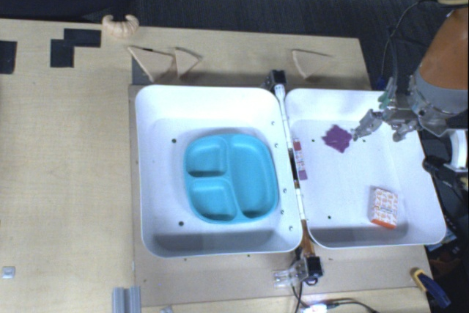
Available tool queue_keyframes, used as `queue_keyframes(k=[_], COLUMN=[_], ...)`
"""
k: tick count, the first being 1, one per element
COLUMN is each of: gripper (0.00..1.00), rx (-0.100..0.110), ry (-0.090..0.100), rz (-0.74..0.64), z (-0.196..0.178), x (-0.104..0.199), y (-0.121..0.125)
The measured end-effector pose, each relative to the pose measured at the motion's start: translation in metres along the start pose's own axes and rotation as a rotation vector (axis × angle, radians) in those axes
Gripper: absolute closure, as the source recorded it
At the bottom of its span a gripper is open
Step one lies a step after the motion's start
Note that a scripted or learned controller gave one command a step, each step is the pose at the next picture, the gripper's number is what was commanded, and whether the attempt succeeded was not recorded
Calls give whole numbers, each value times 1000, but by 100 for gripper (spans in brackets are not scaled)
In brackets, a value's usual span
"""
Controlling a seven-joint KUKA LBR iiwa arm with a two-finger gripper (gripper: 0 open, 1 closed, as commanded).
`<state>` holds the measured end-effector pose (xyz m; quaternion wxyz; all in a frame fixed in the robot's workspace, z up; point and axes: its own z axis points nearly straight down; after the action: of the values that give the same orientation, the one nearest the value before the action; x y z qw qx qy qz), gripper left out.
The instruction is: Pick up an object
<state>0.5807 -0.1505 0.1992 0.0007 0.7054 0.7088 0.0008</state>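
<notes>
Over right bin (432, 231), hand (366, 125) beside purple object (336, 138).

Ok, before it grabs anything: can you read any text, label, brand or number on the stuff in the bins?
No text can be read.
Small orange and white packet in the right bin: printed pattern, too blurred to read.
Strip along the divider between the bins: red and purple marks, too small to read.
Purple object: no visible print.
Blue divided tray in the left bin: no markings.

You see a pale, matt wooden counter (66, 157), two smooth white plastic bins (212, 102), and a glossy blue plastic tray (231, 176) lower centre.
</notes>
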Motion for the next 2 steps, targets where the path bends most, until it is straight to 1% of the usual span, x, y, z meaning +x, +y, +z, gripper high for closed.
queue_keyframes(k=[1, 2], gripper=[0, 0], rx=[-3, 0], ry=[-1, 0], rz=[-1, 3], z=[104, 103], x=[-51, -24], y=[12, -46])
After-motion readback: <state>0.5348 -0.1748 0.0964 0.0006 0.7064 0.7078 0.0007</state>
